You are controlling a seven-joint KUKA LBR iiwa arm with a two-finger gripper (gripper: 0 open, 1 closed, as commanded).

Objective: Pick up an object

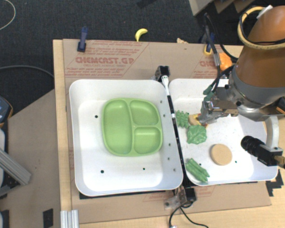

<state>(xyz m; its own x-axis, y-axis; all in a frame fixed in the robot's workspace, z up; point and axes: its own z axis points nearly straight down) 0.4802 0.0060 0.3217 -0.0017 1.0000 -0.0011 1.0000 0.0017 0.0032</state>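
Gripper (pixel 205 119) low in right bin (pixel 256 175); green toys (pixel 196 135) beside.

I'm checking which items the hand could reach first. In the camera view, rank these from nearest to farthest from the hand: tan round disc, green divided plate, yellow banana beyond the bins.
From the hand:
1. Tan round disc, right bin, below the hand.
2. Green divided plate, left bin.
3. Yellow banana, on the dark floor past the board's far edge.

Bench (pixel 109 56) topped with brown cardboard printed in red lettering. Two shallow white bins directly on it, touching side by side: left bin (pixel 85 170) toward 9 o'clock, right bin (pixel 256 172) toward 3 o'clock. Blue clamp (pixel 82 38) grips the cardboard edge at 11 o'clock.
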